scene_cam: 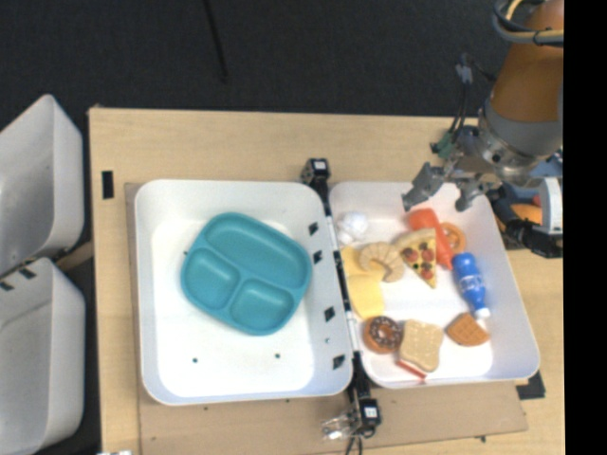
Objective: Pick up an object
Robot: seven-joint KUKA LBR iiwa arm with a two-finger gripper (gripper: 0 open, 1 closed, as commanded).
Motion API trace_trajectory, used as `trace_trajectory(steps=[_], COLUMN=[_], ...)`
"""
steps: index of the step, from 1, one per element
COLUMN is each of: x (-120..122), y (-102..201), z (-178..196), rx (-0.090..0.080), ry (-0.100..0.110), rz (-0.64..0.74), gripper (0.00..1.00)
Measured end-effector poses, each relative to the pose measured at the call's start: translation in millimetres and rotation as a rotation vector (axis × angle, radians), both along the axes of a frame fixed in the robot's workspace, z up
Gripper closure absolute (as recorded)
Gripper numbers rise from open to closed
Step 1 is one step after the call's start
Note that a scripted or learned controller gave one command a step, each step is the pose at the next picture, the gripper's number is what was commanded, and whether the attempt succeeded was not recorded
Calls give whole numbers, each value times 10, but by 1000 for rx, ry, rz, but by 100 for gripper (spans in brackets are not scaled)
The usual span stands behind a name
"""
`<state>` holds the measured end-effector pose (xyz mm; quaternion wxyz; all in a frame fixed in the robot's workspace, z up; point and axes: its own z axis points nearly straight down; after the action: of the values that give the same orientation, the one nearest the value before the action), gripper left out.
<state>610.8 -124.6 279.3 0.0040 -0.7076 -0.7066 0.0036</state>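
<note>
The gripper [444, 186] hovers over the far edge of the right bin [512, 301] with its fingers spread wide and nothing between them, so this looks like the approach before a grasp. The nearest candidate, an orange carrot [424, 220], lies just below them beside the pizza slice [420, 254]; the next move calls for a straight descent and closing

light wood table [114, 282], dark floor [237, 36] behind it, white padded seats [33, 188] at the left edge
</note>
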Motion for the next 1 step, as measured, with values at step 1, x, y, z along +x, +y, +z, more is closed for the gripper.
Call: trace_trajectory(steps=[1], x=[15], y=[1], z=[59], rx=[-1], ry=[-10], rz=[1], gripper=[0])
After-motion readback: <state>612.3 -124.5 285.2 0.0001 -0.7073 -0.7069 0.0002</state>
